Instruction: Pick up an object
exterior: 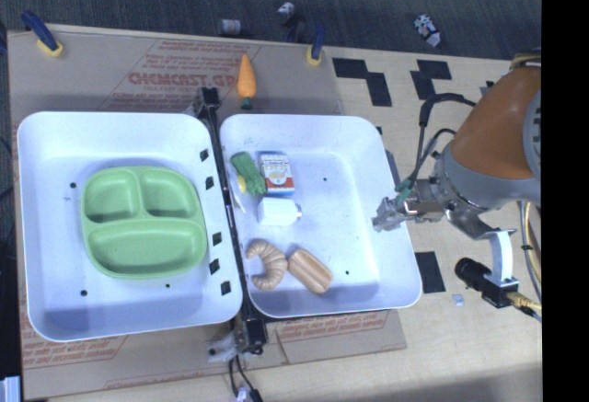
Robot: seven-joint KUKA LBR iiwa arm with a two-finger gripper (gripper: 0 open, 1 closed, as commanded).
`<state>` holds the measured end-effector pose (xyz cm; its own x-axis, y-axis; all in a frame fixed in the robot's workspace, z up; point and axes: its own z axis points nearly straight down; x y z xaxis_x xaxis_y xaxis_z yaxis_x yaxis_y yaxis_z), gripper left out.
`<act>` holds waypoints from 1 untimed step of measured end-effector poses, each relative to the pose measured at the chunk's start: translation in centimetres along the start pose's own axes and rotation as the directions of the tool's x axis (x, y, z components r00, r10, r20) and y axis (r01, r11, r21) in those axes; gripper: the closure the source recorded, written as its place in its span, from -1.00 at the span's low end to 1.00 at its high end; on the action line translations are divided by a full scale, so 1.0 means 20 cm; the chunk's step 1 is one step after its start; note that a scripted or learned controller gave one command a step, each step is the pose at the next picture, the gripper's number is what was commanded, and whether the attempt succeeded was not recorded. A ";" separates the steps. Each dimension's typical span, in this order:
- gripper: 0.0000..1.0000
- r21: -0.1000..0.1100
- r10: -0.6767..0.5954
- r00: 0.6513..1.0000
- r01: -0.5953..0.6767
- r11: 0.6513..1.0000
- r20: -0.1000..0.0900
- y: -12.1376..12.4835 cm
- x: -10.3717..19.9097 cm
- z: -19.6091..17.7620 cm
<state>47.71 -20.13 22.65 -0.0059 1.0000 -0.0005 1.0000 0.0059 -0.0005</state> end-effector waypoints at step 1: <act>1.00 -0.004 0.000 1.000 0.000 1.000 0.002 0.00 -0.02 -0.08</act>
